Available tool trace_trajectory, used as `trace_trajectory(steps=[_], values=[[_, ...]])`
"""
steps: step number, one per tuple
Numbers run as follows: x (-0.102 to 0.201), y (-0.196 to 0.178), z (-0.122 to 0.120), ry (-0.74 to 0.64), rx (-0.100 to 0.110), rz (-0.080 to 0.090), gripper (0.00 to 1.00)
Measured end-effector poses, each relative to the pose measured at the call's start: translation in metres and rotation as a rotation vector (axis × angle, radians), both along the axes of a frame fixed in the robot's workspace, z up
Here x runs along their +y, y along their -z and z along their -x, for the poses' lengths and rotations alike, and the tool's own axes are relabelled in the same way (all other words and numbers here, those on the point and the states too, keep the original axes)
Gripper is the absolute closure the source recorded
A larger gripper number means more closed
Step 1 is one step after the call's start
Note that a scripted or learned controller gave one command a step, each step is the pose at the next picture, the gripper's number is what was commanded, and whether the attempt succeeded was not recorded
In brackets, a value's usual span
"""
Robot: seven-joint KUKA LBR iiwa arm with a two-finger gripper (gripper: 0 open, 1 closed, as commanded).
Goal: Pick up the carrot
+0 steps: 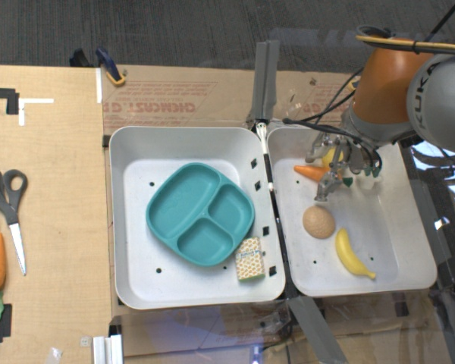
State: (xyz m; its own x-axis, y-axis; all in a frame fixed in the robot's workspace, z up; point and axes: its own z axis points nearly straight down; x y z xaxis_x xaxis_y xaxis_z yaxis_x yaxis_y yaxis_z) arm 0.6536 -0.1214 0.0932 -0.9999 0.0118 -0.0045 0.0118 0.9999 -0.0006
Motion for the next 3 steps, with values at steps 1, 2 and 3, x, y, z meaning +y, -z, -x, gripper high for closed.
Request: trace_trajectory(steps=[1, 2, 3], values=[[0.0257, 0.0007, 0.0118, 0.081, 0.002, -0.001, 0.00], [0.0264, -0.0093, 0.0104, 0.079, -0.002, 0.000, 1.00], [0.0266, -0.0092, 0.0105, 0.079, -0.002, 0.000, 0.00]])
